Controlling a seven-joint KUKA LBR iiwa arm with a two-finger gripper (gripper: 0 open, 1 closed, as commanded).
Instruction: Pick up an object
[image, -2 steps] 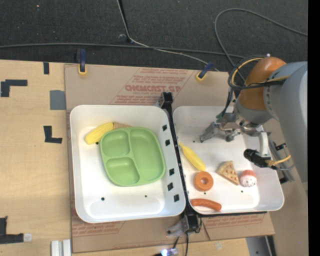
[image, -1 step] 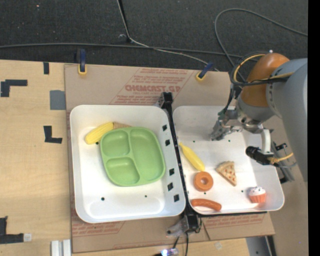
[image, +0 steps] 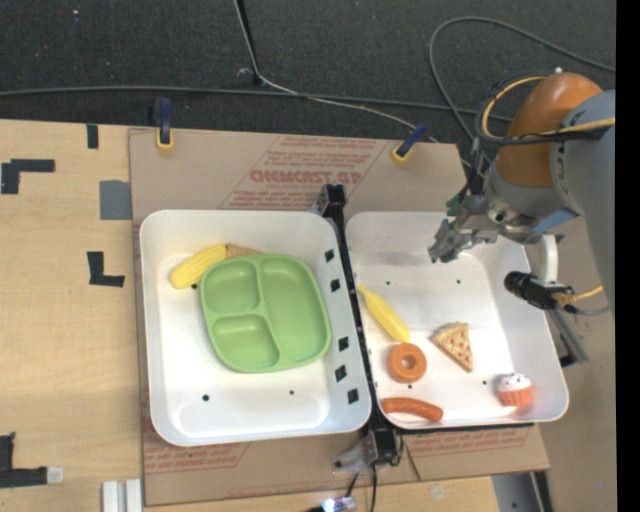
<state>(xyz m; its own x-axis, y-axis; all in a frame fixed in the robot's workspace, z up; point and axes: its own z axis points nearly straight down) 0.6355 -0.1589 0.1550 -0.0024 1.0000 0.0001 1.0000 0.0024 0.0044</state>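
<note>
My gripper (image: 447, 248) hangs over the back of the right bin (image: 420, 232), its dark fingers close together with nothing between them. Below it in that bin lie a yellow banana-like piece (image: 384, 313), an orange donut ring (image: 407, 362), a pizza slice (image: 455, 346), a red sausage (image: 411, 409) and a small pink-and-white cupcake (image: 514, 390). All of these sit well in front of the gripper, apart from it.
The left bin (image: 170, 385) holds a green divided plate (image: 265, 311) and a yellow corn cob (image: 196, 266) at its back left. A black divider (image: 343, 300) runs between the bins. Cables (image: 540, 292) hang by the arm at the right.
</note>
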